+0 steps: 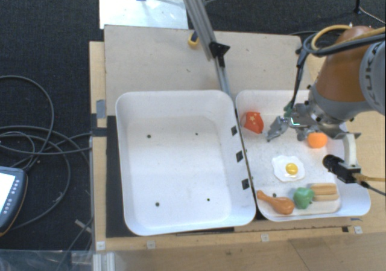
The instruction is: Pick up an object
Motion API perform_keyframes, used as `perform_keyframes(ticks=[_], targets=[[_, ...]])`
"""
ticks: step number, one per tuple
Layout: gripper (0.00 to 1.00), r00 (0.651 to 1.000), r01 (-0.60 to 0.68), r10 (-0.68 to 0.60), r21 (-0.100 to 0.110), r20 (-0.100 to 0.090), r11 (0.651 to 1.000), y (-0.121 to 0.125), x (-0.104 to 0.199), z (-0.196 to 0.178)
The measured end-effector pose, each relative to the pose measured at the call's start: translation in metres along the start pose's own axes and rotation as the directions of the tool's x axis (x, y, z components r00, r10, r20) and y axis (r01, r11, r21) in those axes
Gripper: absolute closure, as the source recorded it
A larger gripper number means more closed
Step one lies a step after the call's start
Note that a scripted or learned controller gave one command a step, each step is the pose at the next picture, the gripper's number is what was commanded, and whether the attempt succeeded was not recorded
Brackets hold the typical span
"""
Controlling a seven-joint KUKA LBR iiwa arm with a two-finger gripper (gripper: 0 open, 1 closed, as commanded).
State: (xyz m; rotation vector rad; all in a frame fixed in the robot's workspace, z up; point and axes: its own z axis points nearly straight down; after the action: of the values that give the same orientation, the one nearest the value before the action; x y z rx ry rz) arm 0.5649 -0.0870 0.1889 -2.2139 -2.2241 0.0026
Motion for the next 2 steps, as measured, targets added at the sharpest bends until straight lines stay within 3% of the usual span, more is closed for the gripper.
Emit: perform_keyframes(ticks=[1, 2], targets=[[0.0, 1.0, -0.002, 0.002, -0.004, 0.0, 1.0, 0.001, 0.0, -0.002], [0.0, 1.0, -0.004, 0.004, 0.001, 0.0, 1.0, 0.004, 0.003, 0.06]])
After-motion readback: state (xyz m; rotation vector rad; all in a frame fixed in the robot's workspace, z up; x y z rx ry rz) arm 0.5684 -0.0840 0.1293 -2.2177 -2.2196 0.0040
